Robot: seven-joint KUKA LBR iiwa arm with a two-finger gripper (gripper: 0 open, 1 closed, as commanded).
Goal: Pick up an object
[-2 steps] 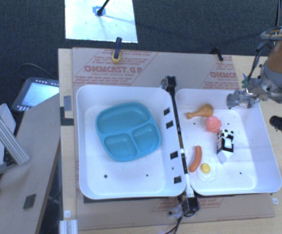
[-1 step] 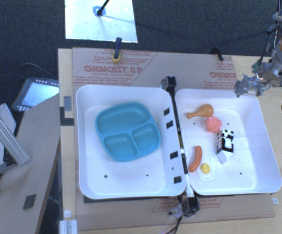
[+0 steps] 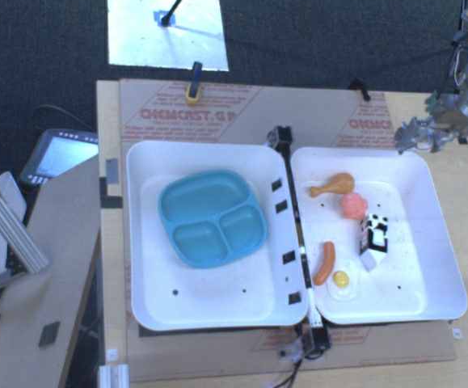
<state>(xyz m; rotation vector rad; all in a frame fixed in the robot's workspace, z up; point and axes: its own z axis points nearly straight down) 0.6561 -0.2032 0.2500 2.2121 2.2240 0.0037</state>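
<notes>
- I saw the gripper [image 3: 418,136] above the right bin's [image 3: 440,208] far corner; I could not tell how its jaws stood.
- The drumstick [image 3: 333,187], pink ball [image 3: 353,206], sausage [image 3: 324,263] and egg [image 3: 341,281] lay inside that bin.

Five toy foods are seen in the right bin [image 3: 440,217]: a drumstick [image 3: 333,187] lying flat, a pink lump [image 3: 353,206] just below it, a black-and-white milk carton [image 3: 373,242] tipped over, a sausage [image 3: 324,263], and a fried egg [image 3: 342,282].
</notes>
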